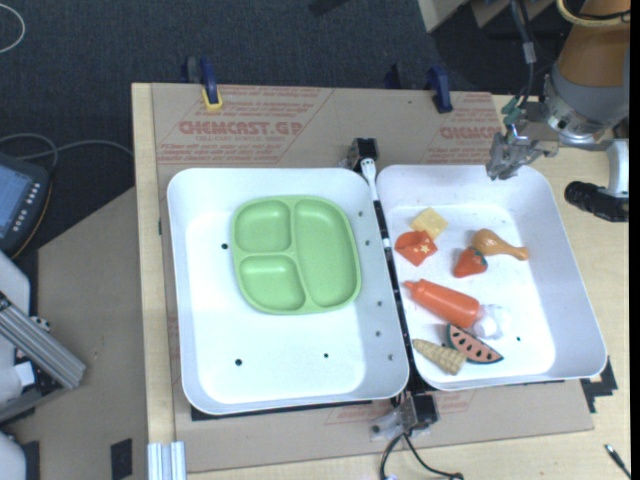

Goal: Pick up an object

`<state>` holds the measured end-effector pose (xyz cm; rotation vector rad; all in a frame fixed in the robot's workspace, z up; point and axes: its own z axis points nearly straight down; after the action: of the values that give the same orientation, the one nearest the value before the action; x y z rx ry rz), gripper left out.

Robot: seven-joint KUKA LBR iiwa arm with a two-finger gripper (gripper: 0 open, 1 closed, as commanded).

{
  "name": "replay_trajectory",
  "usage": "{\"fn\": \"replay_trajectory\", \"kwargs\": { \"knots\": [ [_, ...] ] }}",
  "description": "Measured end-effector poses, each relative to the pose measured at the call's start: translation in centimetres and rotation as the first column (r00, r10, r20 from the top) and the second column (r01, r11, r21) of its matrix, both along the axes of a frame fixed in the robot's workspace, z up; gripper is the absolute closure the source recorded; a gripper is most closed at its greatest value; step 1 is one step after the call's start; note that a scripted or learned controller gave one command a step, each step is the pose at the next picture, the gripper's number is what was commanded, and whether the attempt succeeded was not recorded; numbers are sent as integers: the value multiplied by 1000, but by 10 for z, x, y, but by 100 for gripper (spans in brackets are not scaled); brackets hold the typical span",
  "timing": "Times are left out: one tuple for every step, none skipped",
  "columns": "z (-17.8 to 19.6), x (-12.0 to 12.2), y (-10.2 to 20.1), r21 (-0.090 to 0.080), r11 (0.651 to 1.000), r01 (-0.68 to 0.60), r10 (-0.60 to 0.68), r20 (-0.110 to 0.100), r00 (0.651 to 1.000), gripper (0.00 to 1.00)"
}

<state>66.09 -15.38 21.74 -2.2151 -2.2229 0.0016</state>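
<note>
So the toy food is all piled in the right bin (560,258), while the left bin (200,298) just has a green divided plate (297,255) sitting in it; going big to small, the fattest target looks like the orange-red carrot-ish piece (443,301) lying near the middle of the right bin, probably hollow plastic, light, stiff and a bit slick, so I'd pinch it across the narrow width at mid-length; next the chicken drumstick (497,245), also likely hard plastic, easiest by the thin bone end; then the watermelon slice (473,344) and the corn cob (438,355) down at the near edge, touching each other, which might make a clean pinch awkward; the red pepper piece (417,247), the strawberry (470,262) and the little yellow cheese wedge (430,220) are small and light, probably prone to skidding away; the gripper (505,161) hangs over the far edge of the right bin, towards its right corner, well apart from everything, nothing between its fingers, and honestly I can't tell whether it's spread or pinched; the drumstick and cheese are the nearest things to it, the carrot piece sits further towards the near-left.
</note>
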Motion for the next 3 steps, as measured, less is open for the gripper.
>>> {"fn": "replay_trajectory", "kwargs": {
  "knots": [
    [12, -21, 49, 0, 1000, -1, 1, 1, 1000, 100],
    [19, -41, 107, 1, 1000, -2, 2, 1, 1000, 100],
    [15, -55, 147, -1, 1000, 0, 0, 0, 1000, 100]
  ]
}}
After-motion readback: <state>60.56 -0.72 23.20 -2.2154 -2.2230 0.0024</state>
